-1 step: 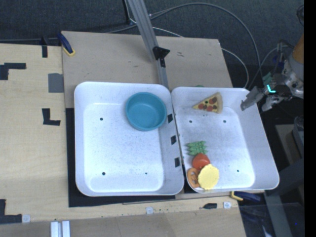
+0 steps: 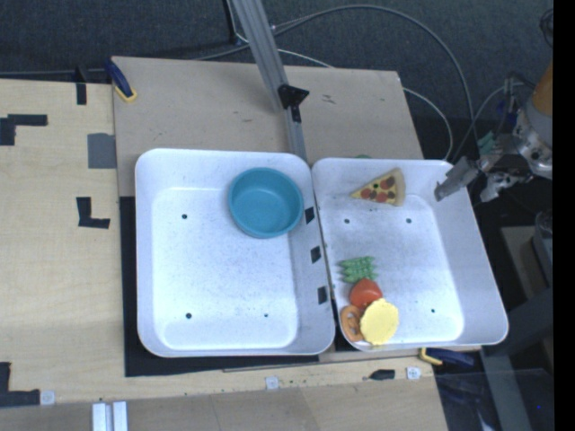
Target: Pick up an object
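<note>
Camera view: claw (image 2: pixel 467 180) at right bin (image 2: pixel 449 268) rim, near pizza slice (image 2: pixel 380 188).

Pizza slice toy (image 2: pixel 381 188) flat in right bin (image 2: pixel 449 268) (far end).

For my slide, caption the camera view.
Hand poised by right bin holding pizza slice; blue bowl in left bin.

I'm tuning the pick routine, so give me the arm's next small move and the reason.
Probably bring the gripper inward over the right bin, toward the pizza slice. It sits at that bin's upper right edge, above nothing graspable, and the slice is the nearest item, lying apart from the others.
</note>
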Robot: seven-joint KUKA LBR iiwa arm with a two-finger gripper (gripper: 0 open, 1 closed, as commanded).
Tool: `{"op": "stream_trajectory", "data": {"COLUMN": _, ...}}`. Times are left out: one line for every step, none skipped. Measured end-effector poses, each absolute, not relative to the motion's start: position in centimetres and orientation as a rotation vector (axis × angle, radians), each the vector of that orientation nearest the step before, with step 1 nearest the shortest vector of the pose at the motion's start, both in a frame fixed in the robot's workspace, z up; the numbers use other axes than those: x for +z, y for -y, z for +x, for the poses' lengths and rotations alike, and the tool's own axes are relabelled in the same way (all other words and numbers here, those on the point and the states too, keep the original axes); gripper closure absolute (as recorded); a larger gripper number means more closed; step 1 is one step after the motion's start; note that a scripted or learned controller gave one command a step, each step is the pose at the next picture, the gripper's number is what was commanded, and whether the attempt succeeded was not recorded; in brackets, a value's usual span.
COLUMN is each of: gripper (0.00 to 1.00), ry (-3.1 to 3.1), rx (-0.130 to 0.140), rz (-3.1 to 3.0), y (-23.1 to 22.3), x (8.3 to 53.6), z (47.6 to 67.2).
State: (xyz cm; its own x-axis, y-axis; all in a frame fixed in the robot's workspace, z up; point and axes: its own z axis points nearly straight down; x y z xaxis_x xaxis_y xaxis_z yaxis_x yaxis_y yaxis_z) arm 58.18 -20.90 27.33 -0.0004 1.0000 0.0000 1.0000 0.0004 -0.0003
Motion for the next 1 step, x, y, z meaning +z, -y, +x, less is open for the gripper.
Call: {"op": "stream_trajectory", "data": {"gripper": 0.00, "ry": 2.220, "rx": 0.003, "rz": -2.218, "y": 20.75, "x": 23.01, "z": 58.50}}
